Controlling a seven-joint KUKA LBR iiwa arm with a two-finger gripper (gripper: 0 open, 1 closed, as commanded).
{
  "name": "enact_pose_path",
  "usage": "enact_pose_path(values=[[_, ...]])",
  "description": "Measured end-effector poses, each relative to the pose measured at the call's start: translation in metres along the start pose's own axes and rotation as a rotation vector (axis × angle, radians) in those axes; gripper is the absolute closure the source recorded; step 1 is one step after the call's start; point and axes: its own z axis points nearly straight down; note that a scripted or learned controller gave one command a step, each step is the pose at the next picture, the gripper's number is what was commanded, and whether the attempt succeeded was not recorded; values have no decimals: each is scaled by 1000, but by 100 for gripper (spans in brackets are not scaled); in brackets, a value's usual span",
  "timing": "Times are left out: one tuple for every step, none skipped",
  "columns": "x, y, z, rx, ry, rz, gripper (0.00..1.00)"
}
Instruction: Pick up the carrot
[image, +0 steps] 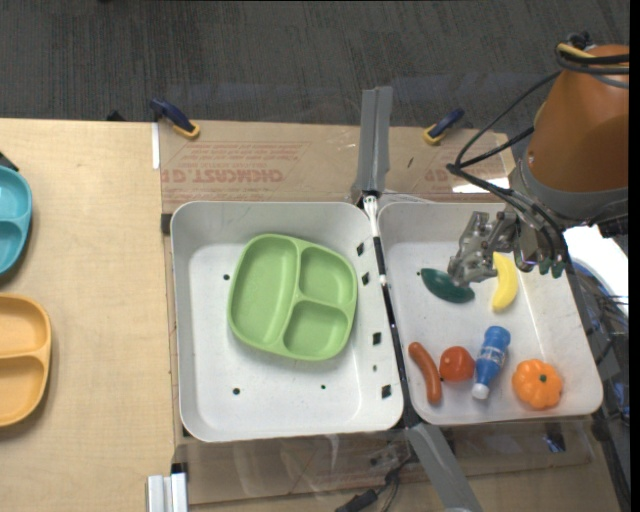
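From the camera above, the table (90, 190) carries two shallow white bins side by side. The left bin (200, 400) holds a green divided plate (294, 296), lying flat near its middle with three compartments.

The right bin (575, 330) is the landmark for the rest. The grey arm with its orange band (585, 115) comes in over this bin's far right corner, and the pincer (468, 268) hangs above the bin's far middle part. Whether it is open or closed cannot be told here; the metal parts blur together, and nothing can be seen gripped in it.

Just below the pincer lies a dark green vegetable (447, 286), close to or touching the tip. To the right of that, still in the far half of the right bin, a yellow banana (505, 282) lies tilted beside the pincer.

The carrot (426, 373), an orange-red elongated piece, lies in the near left part of the right bin, close to its left wall and well apart from the pincer. Just to its right sits a red tomato (457, 364), touching or nearly touching it. Next comes a small blue and white bottle (490, 362), lying tilted, and then an orange pumpkin (537, 384) near the bin's near right corner.

At the table's left edge lie a teal plate (12, 215) and an orange plate (20, 358), both cut off by the frame.
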Motion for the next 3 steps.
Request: enact_pose_path(values=[[29, -112, 5, 1, -1, 51, 100], [-72, -160, 49, 0, -2, 10, 100], [-90, -157, 24, 0, -6, -585, 100]])
